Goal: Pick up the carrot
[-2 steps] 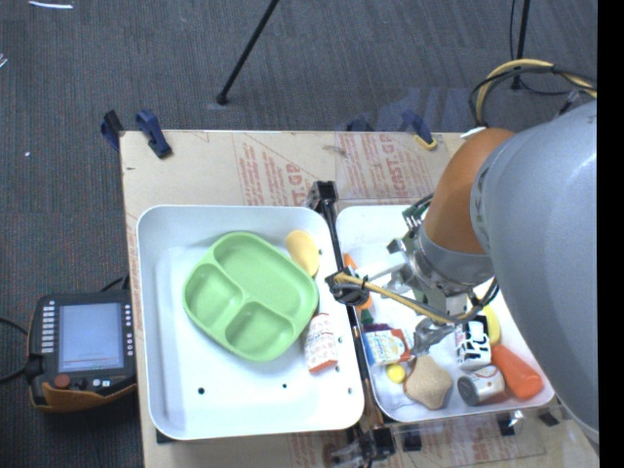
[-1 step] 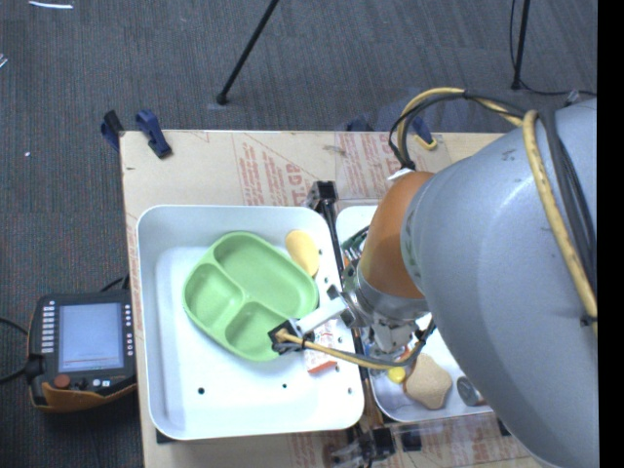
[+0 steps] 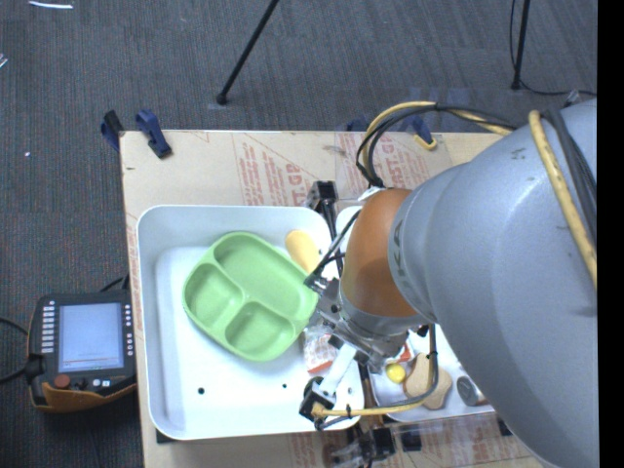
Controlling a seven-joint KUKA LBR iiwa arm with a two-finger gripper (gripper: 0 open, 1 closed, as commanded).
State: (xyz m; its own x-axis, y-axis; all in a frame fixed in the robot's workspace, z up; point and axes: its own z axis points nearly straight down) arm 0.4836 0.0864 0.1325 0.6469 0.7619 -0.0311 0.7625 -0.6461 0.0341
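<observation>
Two white bins sit side by side on the bench (image 3: 244,164). The left bin (image 3: 161,261) holds one green plate (image 3: 249,295) with three compartments, lying tilted across the bin's middle. One yellow thing (image 3: 302,250) lies just beside the plate's far right edge, near the bin's right wall. One orange-and-pale thing, seemingly the carrot (image 3: 314,352), lies by the left bin's right wall. It is just off the plate's near right corner and partly hidden under the arm. Two small dark specks mark the bare floor of this bin towards its near edge.

The arm covers most of the right bin (image 3: 458,412). In its near part three small things show: one yellow (image 3: 395,370), one tan (image 3: 426,383) and one grey (image 3: 468,390).

The gripper (image 3: 343,344) hangs low over the wall between the two bins, right next to the carrot. The wrist blocks the view, so I cannot tell how far open the gripper is or whether it holds anything.
</observation>
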